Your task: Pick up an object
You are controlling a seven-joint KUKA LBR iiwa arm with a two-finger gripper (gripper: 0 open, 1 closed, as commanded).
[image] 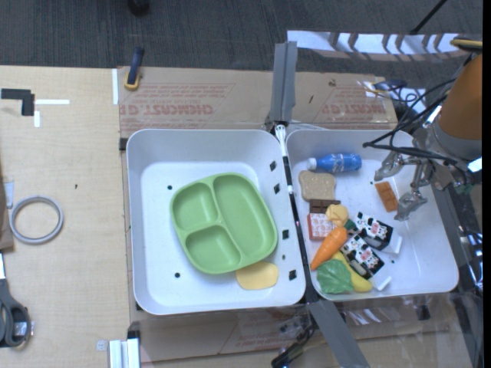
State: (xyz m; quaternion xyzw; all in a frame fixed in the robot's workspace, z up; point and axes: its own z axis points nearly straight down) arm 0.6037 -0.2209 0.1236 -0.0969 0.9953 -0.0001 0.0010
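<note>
My gripper [397, 188] hangs over the right part of the right bin [437, 271], its two metal fingers [386, 167] spread apart, so it is open. A small orange block [388, 198] lies right by the fingertips; I cannot tell whether they touch it. To the left of the gripper are a blue bottle [335, 162], a brown bread slice [317, 185], a carrot [330, 245], a green leafy piece [334, 277] and several black-and-white toy pieces [364, 250].
The left bin [146, 175] holds a green divided plate [222, 222] and a yellow disc [257, 276] at its lower edge. Cables [406, 133] trail near the wrist. On the bench at left lie a roll of tape [34, 219] and scissors [14, 324].
</note>
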